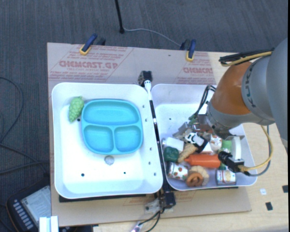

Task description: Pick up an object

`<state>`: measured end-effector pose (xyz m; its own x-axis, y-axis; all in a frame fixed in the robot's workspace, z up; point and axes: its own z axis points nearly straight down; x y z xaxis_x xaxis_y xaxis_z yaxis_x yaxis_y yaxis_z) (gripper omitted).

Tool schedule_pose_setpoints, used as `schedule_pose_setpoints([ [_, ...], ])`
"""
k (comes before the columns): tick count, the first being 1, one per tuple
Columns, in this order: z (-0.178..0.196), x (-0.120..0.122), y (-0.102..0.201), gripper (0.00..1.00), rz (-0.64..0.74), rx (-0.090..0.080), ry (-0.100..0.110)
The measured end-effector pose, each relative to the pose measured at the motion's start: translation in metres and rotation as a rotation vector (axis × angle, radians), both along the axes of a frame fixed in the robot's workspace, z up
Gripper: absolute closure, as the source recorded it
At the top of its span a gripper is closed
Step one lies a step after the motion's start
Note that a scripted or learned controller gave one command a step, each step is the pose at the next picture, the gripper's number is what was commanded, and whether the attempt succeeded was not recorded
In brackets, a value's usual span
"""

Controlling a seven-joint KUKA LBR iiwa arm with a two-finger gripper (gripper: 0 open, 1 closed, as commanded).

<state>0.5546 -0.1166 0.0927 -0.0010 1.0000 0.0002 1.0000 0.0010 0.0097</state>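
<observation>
The gripper is seen low in the right bin, just above the heap of small items, with the grey arm and its orange band descending to it from the right; whether anything is pinched cannot be told, as the tool is masked by its own body and the clutter beneath. Surveyed from the left, the left bin is found to hold a green bumpy toy lying against the upper left edge of a blue divided tray, whose three compartments are bare; a small grey round piece is noted on the bin floor just below the tray. In the right bin, the candidates for picking are crowded toward the near edge: a dark green piece, a tan cone-like item, a black-and-white item, an orange carrot-shaped toy, a brown ring-shaped item and a small can. The black-and-white item is judged closest to the tool. No object is seen raised clear of the heap. The approach is judged complete; a secure grasp and the lift are judged outstanding.
</observation>
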Motion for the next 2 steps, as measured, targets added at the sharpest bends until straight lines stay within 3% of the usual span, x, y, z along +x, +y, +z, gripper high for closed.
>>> schedule_pose_setpoints([
  [1, 0.009, 0.0, 0.0, 1.0, 0.001, -0.001, -0.002],
  [2, 0.092, -0.07, 0.04, 1.0, 0.0, 0.001, 0.011],
])
